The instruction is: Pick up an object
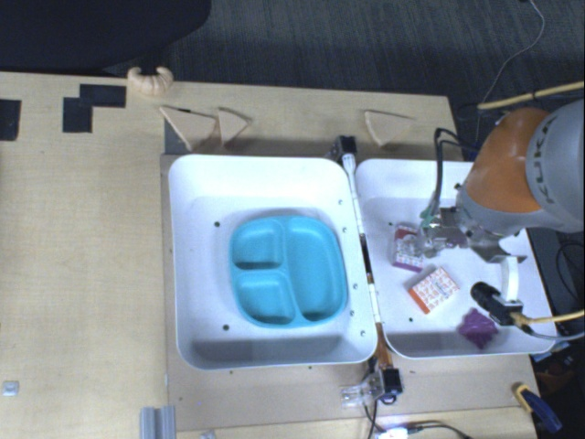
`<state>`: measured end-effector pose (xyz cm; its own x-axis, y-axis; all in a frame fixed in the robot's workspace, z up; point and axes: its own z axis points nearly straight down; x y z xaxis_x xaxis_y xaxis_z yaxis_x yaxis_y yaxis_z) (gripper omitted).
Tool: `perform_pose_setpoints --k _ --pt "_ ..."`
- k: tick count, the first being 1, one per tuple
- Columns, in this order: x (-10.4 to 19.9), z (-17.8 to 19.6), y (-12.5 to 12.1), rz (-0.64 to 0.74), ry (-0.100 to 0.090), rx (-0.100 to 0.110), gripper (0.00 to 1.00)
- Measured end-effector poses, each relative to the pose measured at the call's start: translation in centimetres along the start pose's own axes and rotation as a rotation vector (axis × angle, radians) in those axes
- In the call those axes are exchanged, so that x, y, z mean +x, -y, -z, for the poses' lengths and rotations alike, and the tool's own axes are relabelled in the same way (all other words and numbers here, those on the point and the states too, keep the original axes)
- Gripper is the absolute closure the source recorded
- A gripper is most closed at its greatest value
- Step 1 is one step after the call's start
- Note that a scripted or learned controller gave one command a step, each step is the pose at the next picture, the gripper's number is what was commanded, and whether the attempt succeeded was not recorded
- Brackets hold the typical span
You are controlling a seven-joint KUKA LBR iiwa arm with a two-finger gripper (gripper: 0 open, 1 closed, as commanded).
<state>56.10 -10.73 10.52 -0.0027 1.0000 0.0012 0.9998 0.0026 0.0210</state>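
End effector (430,233) low in rt bin (388,186), touching pink packet (407,248); grip state unclear.

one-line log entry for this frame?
gripper low in right bin | beside pink packet | orange-white box, purple object loose | blue tray left bin

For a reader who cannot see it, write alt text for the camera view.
A grey robot arm reaches into the right white bin, its gripper by a small packet, with an orange-and-white box and purple object nearby. The left bin holds a blue divided tray.
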Motion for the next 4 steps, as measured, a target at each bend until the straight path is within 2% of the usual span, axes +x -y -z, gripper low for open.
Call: perform_pose_setpoints --k 1,2,3,4 --pt "0.0 -0.1 0.1 0.0 0.0 0.001 0.0" --pt "1.7 -1.4 5.7 -0.003 0.004 0.0 0.0" --pt "1.8 -0.1 5.4 -0.001 0.001 -0.007 1.0" --pt "8.9 10.3 7.1 0.003 0.0 0.017 1.0"
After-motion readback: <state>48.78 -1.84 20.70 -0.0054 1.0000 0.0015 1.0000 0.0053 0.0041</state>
